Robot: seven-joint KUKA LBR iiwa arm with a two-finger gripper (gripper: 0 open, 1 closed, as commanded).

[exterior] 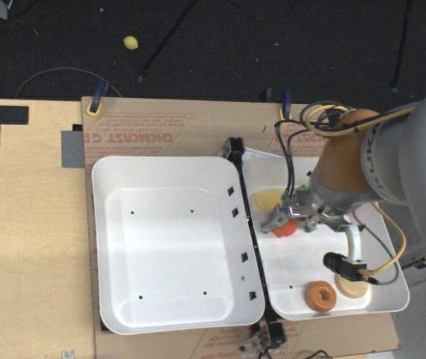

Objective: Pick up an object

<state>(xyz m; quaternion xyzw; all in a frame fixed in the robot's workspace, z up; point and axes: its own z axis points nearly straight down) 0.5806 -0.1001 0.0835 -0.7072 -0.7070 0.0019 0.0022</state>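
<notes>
gripper (284,219): low in right bin (392,301), finger state unclear
red object (285,229): touching gripper, near divider
left bin (164,245): open room

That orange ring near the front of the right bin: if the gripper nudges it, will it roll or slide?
The orange ring lies flat with its hole facing up, so a nudge would probably slide it, not roll it. It looks small and likely light. It sits against a pale round piece, which may shift with it.
</notes>
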